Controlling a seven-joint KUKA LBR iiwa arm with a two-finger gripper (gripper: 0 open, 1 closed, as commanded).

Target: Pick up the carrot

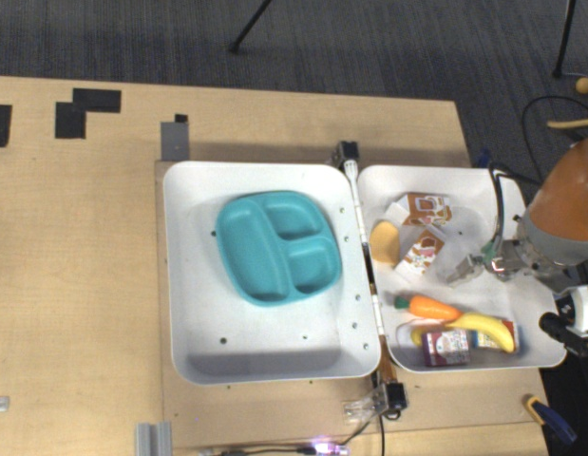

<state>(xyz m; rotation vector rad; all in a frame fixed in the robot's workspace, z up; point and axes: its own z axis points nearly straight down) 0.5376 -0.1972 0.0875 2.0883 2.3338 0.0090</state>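
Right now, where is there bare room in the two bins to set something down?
Left bin: a bare white band surrounds the teal divided plate, widest along the near edge. Right bin: crowded, with the carrot, banana, dark bottle, yellow piece and packets. The tool hangs over its right side.

Looks like a robotics lab w/ a test rig. I work over a plywood bench [85,283] w/ black tape marks, far left of my jaws. Two white bins [275,369] clamped side by side w/ brackets below me, cables nearby. Grey carpet [369,27] beyond, tripod leg [265,8] standing on it.
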